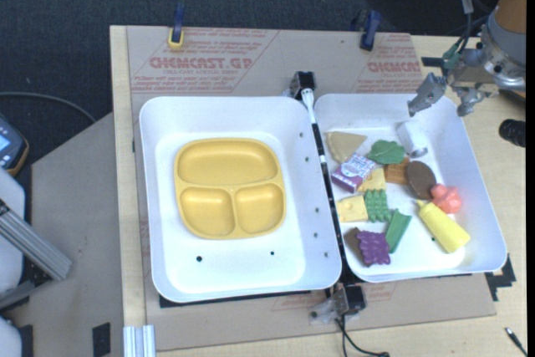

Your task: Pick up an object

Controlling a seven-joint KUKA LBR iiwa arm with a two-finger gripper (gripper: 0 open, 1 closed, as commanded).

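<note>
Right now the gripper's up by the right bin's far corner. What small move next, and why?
Probably lower the gripper toward the small white piece just below it. Its fingers are spread with nothing between them, it hangs over the right bin's far edge, and that piece lies nearest, a little apart from the crowded toy food.

A brown board-covered bench (251, 54) carries 2 white bins (159, 180) (481, 180) side by side.
</note>
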